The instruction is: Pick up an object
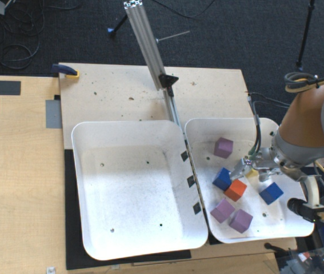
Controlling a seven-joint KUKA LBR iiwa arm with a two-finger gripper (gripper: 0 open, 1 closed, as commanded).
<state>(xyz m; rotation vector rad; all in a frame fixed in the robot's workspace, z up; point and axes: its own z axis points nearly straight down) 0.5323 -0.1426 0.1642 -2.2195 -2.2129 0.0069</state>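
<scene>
Here | end effector [248, 169] grip unreadable | orange cube [236, 189] just below-left | right bin [264, 233]

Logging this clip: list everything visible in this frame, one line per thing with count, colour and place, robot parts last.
purple cubes: 3, purple, right bin; one at the far side, two at the near side
blue cubes: 2, blue, right bin, middle
orange cube: 1, orange, right bin, beside a blue cube
yellow piece: 1, yellow, right bin, partly hidden under the gripper
bins: 2, white, side by side on the bench
metal beam: 1, silver, slanting behind the bins
arm: 1, grey and orange, from the right
gripper: 1, over the right bin
</scene>
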